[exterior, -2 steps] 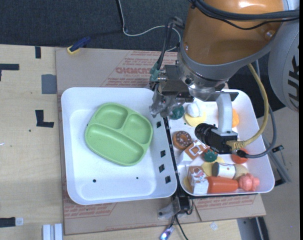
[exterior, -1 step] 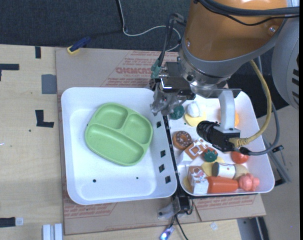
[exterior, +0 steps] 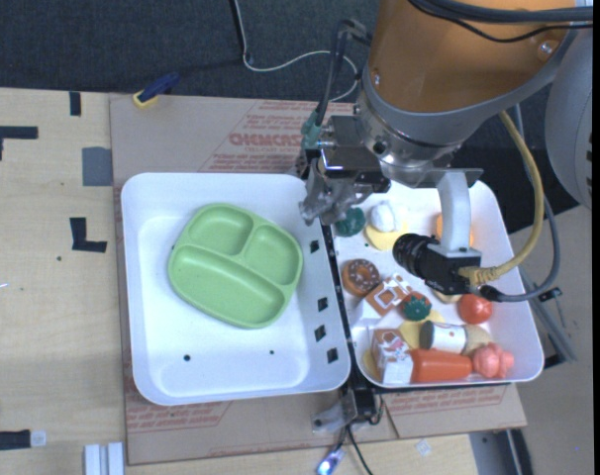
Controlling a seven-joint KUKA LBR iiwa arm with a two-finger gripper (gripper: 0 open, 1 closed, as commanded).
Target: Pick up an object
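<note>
Fingers (exterior: 325,204) hang at the right bin's (exterior: 513,228) near-left corner, just beside a dark green toy (exterior: 350,223) — whether they are open, I cannot tell. Best to centre over one toy — away from the bin wall — before closing.

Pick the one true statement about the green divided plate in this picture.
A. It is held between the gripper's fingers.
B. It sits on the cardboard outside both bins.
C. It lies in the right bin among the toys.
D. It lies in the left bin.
D: the green divided plate lies flat on the floor of the left bin, apart from the small toys in the right bin.
</note>
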